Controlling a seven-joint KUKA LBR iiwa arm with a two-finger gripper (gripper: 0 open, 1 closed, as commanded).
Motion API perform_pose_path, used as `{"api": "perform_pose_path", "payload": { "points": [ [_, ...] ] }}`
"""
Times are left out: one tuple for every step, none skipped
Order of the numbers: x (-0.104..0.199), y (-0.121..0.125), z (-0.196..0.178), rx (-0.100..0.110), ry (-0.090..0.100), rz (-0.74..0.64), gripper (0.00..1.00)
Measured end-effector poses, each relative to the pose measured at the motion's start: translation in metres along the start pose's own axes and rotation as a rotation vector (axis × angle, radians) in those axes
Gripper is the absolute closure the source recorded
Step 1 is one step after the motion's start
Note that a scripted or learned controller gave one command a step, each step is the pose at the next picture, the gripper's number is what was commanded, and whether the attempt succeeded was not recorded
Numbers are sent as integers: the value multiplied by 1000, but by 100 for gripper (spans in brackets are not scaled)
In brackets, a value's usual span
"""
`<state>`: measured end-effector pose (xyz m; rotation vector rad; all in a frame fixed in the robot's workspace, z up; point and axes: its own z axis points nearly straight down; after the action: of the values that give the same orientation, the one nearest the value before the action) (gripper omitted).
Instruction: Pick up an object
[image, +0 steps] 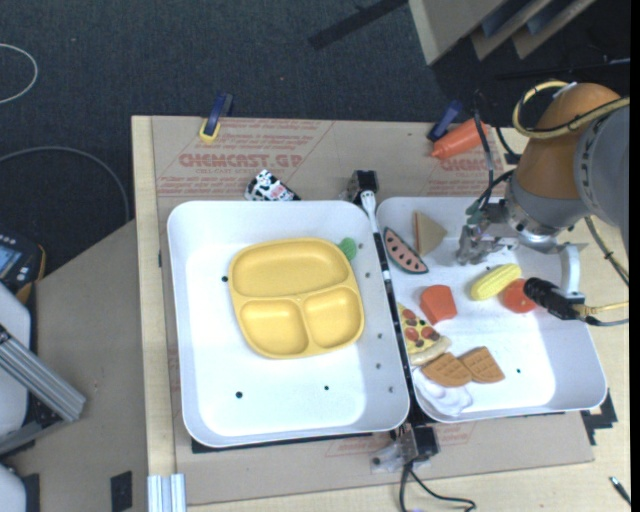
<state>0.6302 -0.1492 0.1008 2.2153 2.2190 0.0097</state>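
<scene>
Corn cob (495, 281) beside tool (477, 247), near bin wall (585, 340)

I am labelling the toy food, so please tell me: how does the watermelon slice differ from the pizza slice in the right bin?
The watermelon slice is red with a dark rind; the pizza slice is yellow with red spots. The watermelon slice lies farther back in the bin, the pizza slice nearer the front. Both lie flat along the bin's left wall.
</scene>
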Motion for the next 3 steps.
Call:
{"api": "perform_pose_path", "payload": {
  "points": [
    [-4,2,-43,4,-2,1,100],
    [-12,4,-104,1,-3,2,100],
    [-12,5,-126,3,-2,1,100]
  ]
}}
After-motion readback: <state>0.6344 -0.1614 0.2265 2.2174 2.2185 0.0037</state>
